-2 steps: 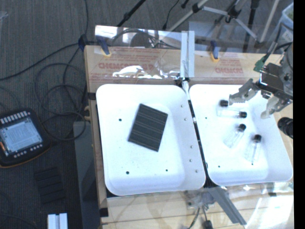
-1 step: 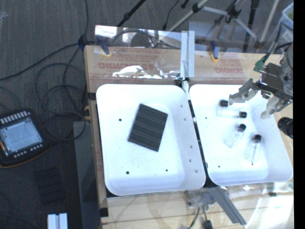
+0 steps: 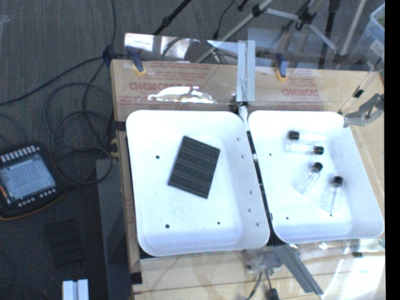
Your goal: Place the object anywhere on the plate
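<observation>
A dark, ribbed rectangular plate (image 3: pixel 194 166) lies flat and slightly turned in the middle of the left bin (image 3: pixel 150 230). Several small clear vials with black caps lie scattered in the right bin (image 3: pixel 362 220). One vial (image 3: pixel 299 147) lies sideways near the back. Another vial (image 3: pixel 306 180) is in the middle, and a third vial (image 3: pixel 330 196) is further right. A black cap (image 3: pixel 292 135) shows just behind the sideways vial.
A grey metal divider post (image 3: pixel 245 74) stands behind the seam between the bins. A small grey metal piece (image 3: pixel 362 111) sticks in over the right bin's far right corner. Tripod legs and cables lie beyond the bench, and a handheld control pad (image 3: pixel 25 180) rests on the floor at left.
</observation>
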Tool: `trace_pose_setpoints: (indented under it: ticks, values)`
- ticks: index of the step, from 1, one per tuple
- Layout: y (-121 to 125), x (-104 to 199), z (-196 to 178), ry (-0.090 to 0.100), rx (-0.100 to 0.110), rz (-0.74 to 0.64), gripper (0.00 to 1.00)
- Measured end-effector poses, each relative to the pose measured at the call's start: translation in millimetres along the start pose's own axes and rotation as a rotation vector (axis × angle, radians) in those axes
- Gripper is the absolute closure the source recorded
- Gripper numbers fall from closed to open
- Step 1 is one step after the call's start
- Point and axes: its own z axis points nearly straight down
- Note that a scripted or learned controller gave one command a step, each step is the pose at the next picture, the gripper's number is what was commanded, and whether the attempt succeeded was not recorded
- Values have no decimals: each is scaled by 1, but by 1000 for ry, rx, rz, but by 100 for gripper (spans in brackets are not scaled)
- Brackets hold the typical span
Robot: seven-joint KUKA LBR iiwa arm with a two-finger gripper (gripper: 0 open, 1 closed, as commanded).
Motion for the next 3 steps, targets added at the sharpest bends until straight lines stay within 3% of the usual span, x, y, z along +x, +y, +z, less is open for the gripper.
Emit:
trace_pose_setpoints:
  ticks: [1,2,3]
  values:
    - [24,-30,28,0,2,130,0]
    - [24,-30,28,-1,2,131,0]
    - [-7,9,96,0,5,640,0]
